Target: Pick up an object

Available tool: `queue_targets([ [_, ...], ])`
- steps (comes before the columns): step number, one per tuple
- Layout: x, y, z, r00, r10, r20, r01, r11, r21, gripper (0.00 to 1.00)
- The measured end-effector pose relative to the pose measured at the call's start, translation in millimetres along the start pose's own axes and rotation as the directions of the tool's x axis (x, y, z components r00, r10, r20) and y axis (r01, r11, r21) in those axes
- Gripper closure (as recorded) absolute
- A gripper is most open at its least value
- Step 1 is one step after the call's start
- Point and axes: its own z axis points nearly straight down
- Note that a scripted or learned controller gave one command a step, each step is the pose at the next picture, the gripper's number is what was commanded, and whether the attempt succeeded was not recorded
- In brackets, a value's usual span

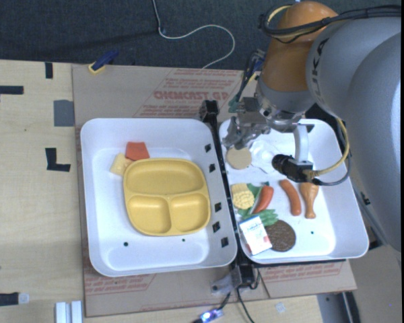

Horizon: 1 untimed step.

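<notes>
Nearest us, along the front of the right-hand shallow white bin (350,244), sit a small white card packet with a red label (256,236) and a round dark-brown patty (281,235), touching each other. Just behind them a yellow corn piece (242,196), a red pepper (263,199) and green leafy bits (264,216) bunch against the divider, likely where they tumbled. To their right lie an orange sausage (291,197) and a tan drumstick (310,199), side by side.

Over in the left white bin (97,180), a yellow three-compartment plastic tray (167,197) fills the middle, an orange block (137,151) and a pale yellow wedge (118,165) tucked at its back-left corner.

Now the grey arm with its orange band (297,42) hangs over the right bin's back-left area. Its two-finger gripper (244,136) points down just above a round tan disc (239,158), probably the target. Whether those tips are parted or closed, I cannot tell from here. Nothing looks lifted yet.
</notes>
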Motion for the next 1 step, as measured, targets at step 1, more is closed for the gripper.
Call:
queue_targets([
  [1, 12.9, 4.0, -0.8, 1.000, -0.001, 0.000, 0.001, 1.000, 0.001, 1.00],
])
